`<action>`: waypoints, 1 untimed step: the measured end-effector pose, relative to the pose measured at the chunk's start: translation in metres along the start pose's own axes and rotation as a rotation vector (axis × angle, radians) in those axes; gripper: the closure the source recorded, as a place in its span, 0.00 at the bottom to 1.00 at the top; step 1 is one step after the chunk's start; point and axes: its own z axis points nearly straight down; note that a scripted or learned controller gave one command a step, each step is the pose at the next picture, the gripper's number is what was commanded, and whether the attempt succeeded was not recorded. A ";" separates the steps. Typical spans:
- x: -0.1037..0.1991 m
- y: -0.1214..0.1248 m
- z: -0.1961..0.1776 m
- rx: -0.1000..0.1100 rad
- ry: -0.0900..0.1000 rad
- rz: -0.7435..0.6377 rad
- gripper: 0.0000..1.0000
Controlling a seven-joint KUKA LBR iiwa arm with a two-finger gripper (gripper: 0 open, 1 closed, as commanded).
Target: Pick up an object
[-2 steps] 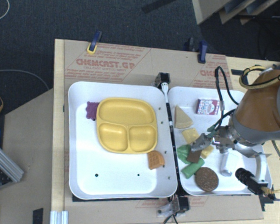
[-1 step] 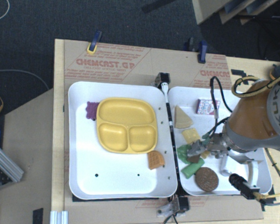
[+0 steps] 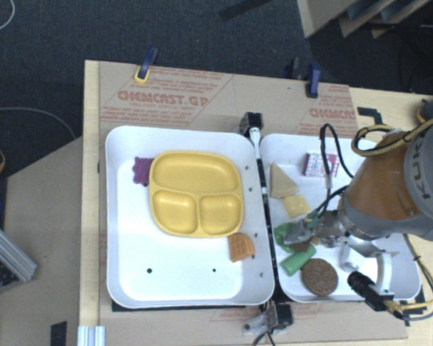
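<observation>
Now | tool [image 3: 295,235] low in right bin [image 3: 408,282] | over green object [image 3: 297,261]

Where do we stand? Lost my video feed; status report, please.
Gripper low in right bin, fingers' state unclear. Green piece just beneath it, brown disc alongside. Nothing seen lifted. Yellow tray in left bin.

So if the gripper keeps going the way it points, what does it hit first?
The gripper points left and down into the right bin. First in line is probably the green piece beneath it, then the bin wall; depth is hard to judge.
</observation>
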 end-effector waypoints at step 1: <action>0.001 0.002 -0.013 -0.007 0.000 0.001 1.00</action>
